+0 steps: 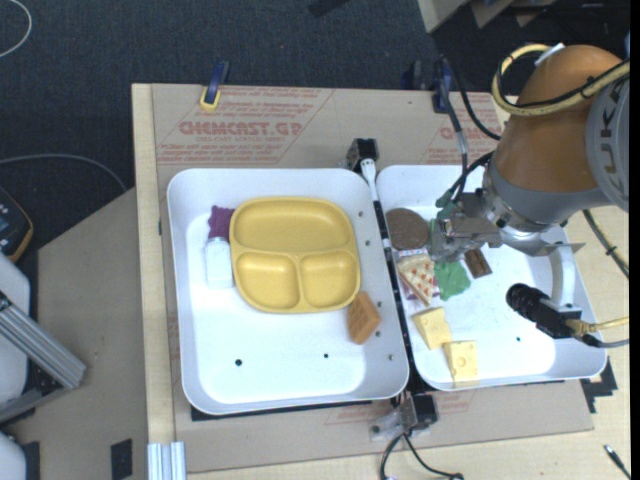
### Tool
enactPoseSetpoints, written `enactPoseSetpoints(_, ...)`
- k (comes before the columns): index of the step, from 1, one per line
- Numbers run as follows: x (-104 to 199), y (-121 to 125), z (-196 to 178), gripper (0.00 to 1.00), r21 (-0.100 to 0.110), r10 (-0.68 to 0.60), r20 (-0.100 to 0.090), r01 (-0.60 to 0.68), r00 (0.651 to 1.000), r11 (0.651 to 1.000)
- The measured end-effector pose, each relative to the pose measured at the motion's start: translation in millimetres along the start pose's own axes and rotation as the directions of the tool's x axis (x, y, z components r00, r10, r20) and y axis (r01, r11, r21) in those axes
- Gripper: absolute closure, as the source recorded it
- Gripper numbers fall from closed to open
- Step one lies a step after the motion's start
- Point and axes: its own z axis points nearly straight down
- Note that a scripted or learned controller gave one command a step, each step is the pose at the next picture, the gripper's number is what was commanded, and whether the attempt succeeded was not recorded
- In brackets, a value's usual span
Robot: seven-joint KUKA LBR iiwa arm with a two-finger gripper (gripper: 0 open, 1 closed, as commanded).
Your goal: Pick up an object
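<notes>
Two yellow cheese blocks (447,343) lie near the front edge of the right bin (520,363), on the worktop (290,118). Behind them, the gripper (455,240) hangs low over a green toy (453,279) and a pizza slice (418,276). I cannot tell if its fingers are open. A yellow tray (295,253) fills the left bin (270,368).
</notes>
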Motion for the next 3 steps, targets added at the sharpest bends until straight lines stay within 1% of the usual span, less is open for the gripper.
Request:
enactPoseSetpoints(1, 10, -14, 5, 1.00, 0.001, 0.004, 0.002, -0.004, 1.000, 1.000)
enactPoseSetpoints(2, 0, 3, 9, 1.00, -0.005, 0.006, 0.004, -0.006, 1.000, 1.000)
enactPoseSetpoints(3, 8, -2, 20, 1.00, 0.001, 0.005, 0.002, -0.005, 1.000, 1.000)
